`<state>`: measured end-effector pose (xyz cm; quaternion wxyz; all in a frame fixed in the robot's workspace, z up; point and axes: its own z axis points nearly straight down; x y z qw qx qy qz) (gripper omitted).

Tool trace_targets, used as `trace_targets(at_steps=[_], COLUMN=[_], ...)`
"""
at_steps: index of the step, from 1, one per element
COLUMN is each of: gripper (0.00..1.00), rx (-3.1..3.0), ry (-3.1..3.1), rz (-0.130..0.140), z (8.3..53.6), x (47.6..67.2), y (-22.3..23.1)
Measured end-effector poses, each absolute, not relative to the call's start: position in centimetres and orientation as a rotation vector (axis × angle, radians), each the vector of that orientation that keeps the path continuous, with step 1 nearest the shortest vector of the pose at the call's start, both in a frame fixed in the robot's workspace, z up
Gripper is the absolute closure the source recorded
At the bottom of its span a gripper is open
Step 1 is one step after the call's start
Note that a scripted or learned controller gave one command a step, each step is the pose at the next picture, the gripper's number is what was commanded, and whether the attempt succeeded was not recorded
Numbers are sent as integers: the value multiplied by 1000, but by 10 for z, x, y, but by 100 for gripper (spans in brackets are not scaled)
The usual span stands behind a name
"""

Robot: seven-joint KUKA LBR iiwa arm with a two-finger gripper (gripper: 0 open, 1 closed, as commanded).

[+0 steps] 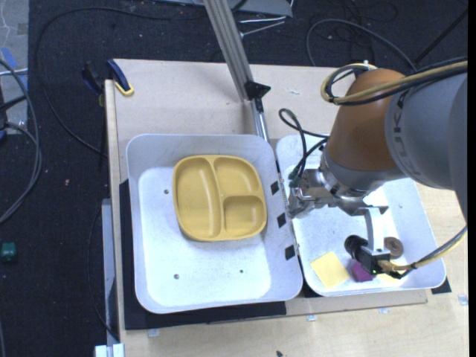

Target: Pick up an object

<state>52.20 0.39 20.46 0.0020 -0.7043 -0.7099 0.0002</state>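
Where left bin sits, yellow tray inside

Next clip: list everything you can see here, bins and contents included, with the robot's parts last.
bench: 1, tan, under the bins
bins: 2, white, side by side
plate: 1, yellow, divided, in left bin
pad: 1, yellow, square, near edge of right bin
block: 1, purple, right bin, beside pad
disc: 1, brown, right bin
clamp: 1, blue and yellow, bench's far left corner
strut: 1, grey metal, slanting down between bins
arm: 1, grey and orange, over right bin
gripper: 1, metal, right bin's left edge
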Motion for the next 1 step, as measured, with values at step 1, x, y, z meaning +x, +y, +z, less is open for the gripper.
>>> trace_targets(at_steps=[1], gripper=[100], rx=[-2209], ry=[-2229], rz=[0], z=[204], x=[507], y=[62])
